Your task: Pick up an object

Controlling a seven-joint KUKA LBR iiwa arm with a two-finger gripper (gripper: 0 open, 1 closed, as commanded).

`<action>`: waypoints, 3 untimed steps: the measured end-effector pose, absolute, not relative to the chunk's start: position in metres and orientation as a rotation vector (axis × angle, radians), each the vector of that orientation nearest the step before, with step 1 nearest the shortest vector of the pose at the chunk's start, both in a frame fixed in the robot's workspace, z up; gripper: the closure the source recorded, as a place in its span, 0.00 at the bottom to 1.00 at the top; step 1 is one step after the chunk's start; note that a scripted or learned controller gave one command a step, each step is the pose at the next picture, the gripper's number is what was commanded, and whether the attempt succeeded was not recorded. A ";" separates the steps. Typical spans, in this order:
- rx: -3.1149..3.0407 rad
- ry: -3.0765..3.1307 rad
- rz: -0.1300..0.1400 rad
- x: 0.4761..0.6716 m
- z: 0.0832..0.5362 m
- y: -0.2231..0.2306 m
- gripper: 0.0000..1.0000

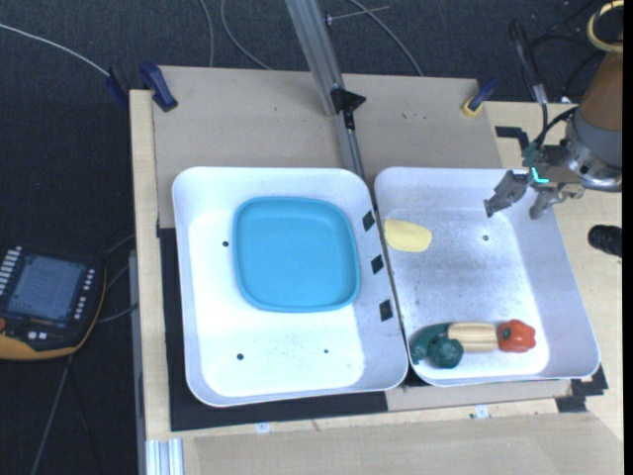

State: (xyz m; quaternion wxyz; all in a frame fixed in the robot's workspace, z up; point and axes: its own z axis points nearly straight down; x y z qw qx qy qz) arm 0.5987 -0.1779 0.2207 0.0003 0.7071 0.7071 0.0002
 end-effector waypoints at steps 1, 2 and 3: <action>2.221 2.221 0.001 0.599 0.221 -0.178 0.00; 2.223 2.224 -0.003 0.595 0.167 -0.168 0.00; 2.224 2.224 -0.003 0.588 0.115 -0.159 0.00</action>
